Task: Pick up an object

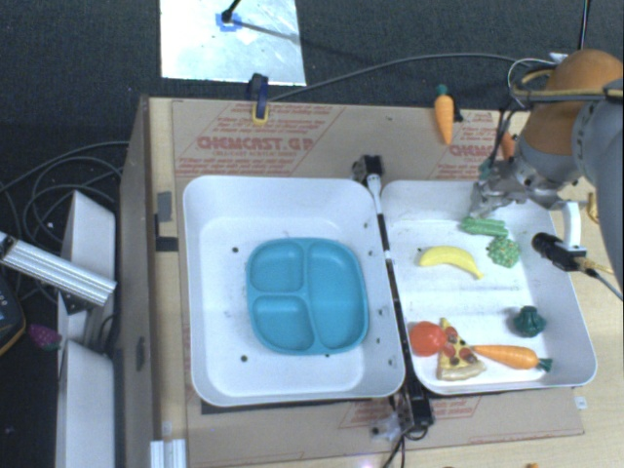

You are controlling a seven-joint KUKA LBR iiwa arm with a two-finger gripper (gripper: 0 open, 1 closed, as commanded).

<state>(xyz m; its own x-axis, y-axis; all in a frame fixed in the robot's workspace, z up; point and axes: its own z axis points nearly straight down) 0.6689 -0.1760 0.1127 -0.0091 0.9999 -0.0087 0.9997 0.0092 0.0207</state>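
The right bin (564,359) holds toy food: a yellow banana (450,258), a green bean pod (485,226), a light green broccoli (504,252), a dark green piece (528,321), a red tomato (425,337), a pizza slice (456,356) and an orange carrot (505,356). My gripper (490,195) hangs over the far edge of the right bin, just above the bean pod. Nothing shows between its fingers.
The left bin (214,261) holds a blue divided plate (306,294). A second toy carrot (445,115) lies on the cardboard behind the bins. A yellow and blue clamp (259,97) sits at the board's far edge. Cables run at the left and across the back.
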